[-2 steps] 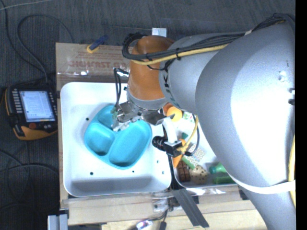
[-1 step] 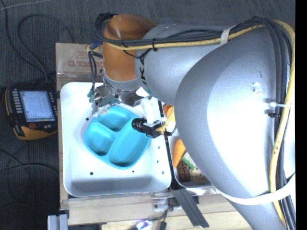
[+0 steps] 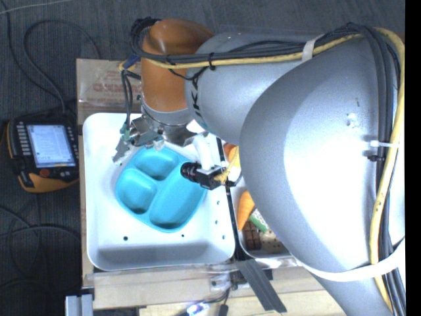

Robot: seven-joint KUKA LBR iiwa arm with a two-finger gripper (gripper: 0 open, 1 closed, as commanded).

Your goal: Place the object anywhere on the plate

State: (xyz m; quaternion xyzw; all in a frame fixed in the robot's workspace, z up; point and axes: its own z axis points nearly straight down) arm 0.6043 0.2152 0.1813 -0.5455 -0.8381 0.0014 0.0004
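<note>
Filling the right of the view, the grey arm [image 3: 316, 150] sweeps in closest to the lens, its yellow and black cables [image 3: 263, 56] running along its top toward the orange band [image 3: 164, 64] above the wrist. Below that band the gripper [image 3: 140, 139] hangs over the far edge of the left bin [image 3: 105, 242], at the upper rim of a blue plate [image 3: 161, 189]. That plate has divided compartments and lies tilted in the middle of the left bin. From this angle I cannot tell whether the fingers are apart or together, nor whether anything sits between them. Beyond the bin's right wall, the right bin [image 3: 260, 245] holds several objects, mostly hidden by the arm; an orange item [image 3: 245, 206] shows there, perhaps toy food. Left of the bench, a control pendant [image 3: 45, 151] with a lit screen rests on the dark floor.
</note>
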